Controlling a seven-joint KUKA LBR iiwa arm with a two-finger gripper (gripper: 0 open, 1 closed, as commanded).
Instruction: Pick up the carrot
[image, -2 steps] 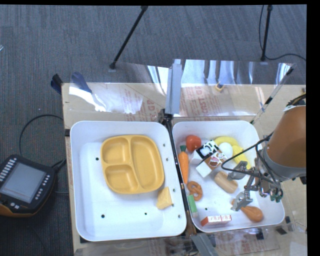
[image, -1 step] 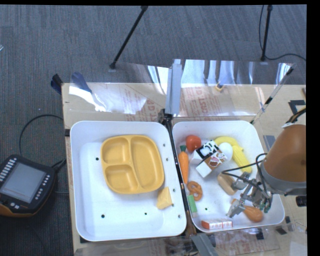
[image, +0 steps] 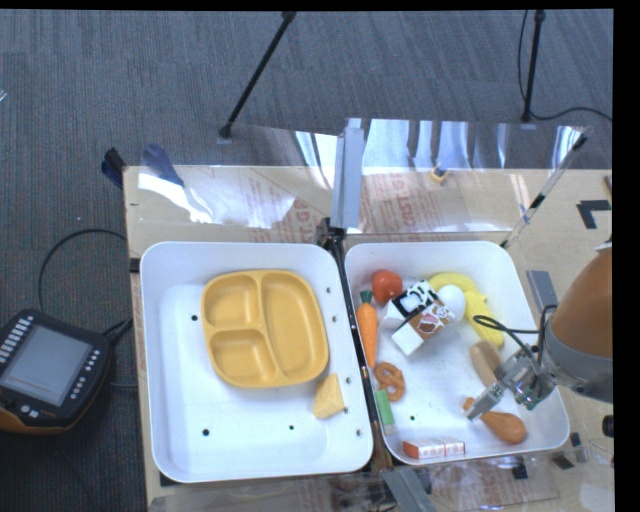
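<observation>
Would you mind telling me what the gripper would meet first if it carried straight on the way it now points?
Probably the drumstick, lying right by the gripper; depth is unclear.

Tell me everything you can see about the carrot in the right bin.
The carrot is a small orange toy, plastic-looking, with a green top. It lies flat along the left wall of the right bin, green end toward the far side, tip pointing toward the pretzel. The gripper is well away from it, across the bin.

Arm (image: 590, 330) cut off at right edge
</observation>
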